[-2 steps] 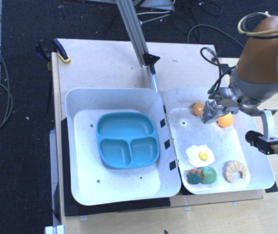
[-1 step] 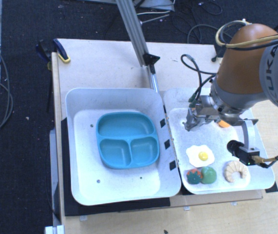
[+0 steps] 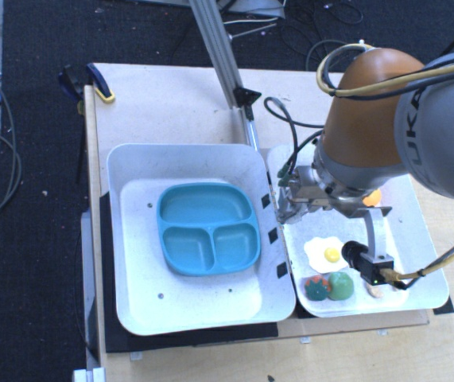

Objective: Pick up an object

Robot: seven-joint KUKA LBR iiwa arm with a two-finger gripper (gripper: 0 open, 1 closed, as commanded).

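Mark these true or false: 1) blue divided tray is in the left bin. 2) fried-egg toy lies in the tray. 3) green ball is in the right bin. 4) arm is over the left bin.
1) True: the blue divided tray sits in the left bin.
2) False: the fried-egg toy lies in the right bin.
3) True: the green ball is near that bin's front edge.
4) False: the arm hangs over the right bin.

A divided tray lies in the left bin; toy foods lie in the right bin.
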